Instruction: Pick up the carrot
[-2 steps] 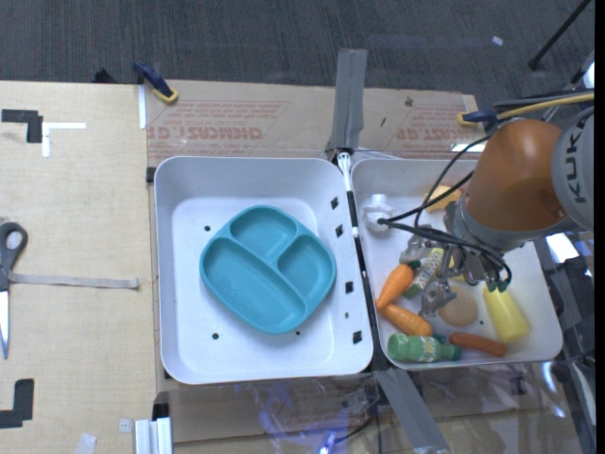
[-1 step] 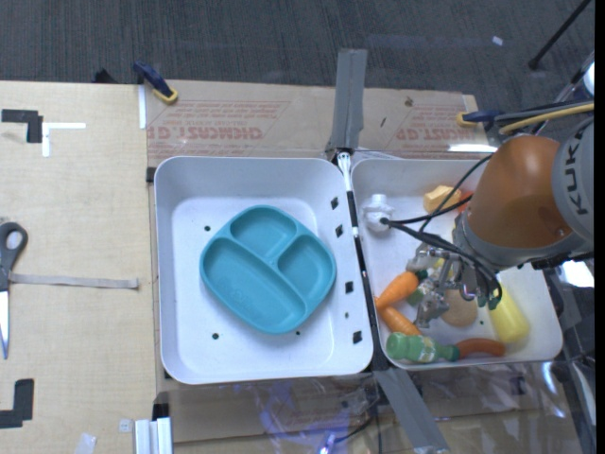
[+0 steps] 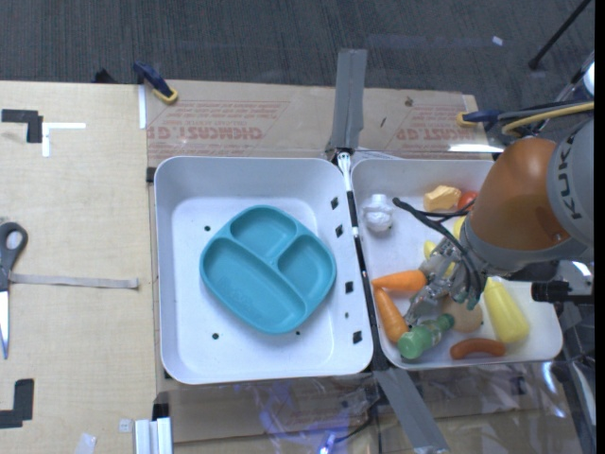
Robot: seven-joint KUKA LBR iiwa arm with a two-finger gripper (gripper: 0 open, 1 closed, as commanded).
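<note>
Right now metal pincer (image 3: 437,291) hangs beside smooth tapered orange carrot (image 3: 401,280) in white bin (image 3: 378,173); clenched/released: can't tell.

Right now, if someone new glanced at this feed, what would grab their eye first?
Probably the blue plate, alone in the left bin. Next, the arm's orange band looming over the right bin, with the claw down among crowded toy food. Two carrots lie just left of the claw, with a green vegetable below it.
</note>
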